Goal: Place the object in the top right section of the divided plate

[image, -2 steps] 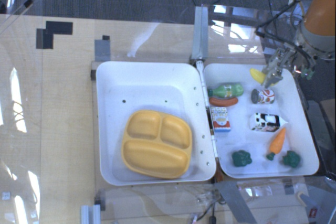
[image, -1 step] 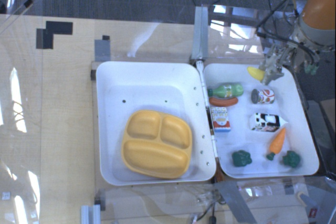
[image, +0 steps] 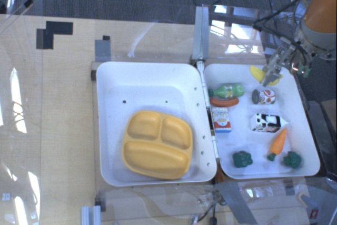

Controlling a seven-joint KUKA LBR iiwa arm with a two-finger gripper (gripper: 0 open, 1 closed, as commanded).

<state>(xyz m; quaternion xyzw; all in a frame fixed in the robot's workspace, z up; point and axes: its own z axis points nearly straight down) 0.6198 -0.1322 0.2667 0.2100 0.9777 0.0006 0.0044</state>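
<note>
A yellow divided plate [image: 157, 144] lies in the left bin [image: 113, 113], with two small sections at its far side and one long section at its near side. My gripper [image: 272, 77] hangs over the far end of the right bin [image: 303, 113], right at a yellow banana-like piece [image: 256, 73]. The fingertips point down beside that piece, just above a small can [image: 264, 96]. Nothing shows clearly between the fingers.
The right bin also holds a green bottle [image: 228, 91], a hot dog [image: 224, 102], a small carton [image: 221, 119], a black-and-white milk carton [image: 267, 123], a carrot [image: 277, 143] and two broccoli pieces [image: 242, 159] [image: 292, 159]. Cables trail behind the bins.
</note>
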